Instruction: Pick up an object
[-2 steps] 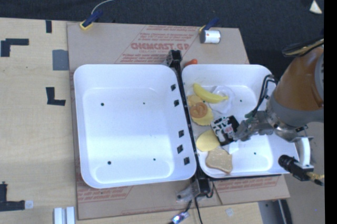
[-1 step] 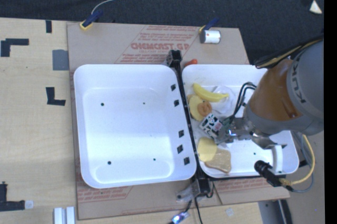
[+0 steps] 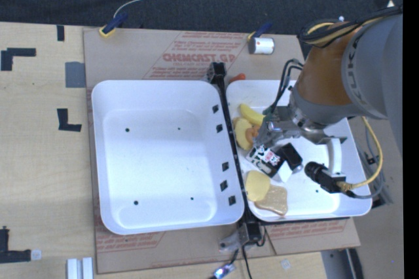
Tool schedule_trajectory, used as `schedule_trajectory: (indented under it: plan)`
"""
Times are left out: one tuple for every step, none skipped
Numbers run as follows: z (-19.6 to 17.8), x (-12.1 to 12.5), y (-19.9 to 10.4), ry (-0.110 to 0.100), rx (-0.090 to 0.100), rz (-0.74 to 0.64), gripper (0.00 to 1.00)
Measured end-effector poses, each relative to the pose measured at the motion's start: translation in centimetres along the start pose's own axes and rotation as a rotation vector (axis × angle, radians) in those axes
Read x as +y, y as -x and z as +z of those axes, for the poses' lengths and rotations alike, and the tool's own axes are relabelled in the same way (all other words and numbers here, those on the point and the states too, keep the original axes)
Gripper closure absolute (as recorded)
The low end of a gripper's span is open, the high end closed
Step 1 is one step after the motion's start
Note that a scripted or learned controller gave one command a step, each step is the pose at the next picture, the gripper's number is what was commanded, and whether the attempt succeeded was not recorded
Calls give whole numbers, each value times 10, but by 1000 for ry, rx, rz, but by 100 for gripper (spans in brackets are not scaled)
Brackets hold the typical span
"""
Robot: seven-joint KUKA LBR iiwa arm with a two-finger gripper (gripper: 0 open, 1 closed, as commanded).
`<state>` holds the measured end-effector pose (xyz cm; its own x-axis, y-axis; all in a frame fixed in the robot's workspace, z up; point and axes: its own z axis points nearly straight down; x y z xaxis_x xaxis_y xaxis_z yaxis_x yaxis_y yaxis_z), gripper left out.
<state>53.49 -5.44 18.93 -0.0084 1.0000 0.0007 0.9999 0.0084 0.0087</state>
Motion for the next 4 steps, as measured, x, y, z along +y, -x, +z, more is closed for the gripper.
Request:
schedule_trajectory:
  plan:
    - [-3,-33,-3,-13,-1,9,100]
    - [5,-53,-13,-14,0,9,100]
    - [-26,-51,-40,-9,0,4,100]
    - [-165,-48,-25,6,-1,7,100]
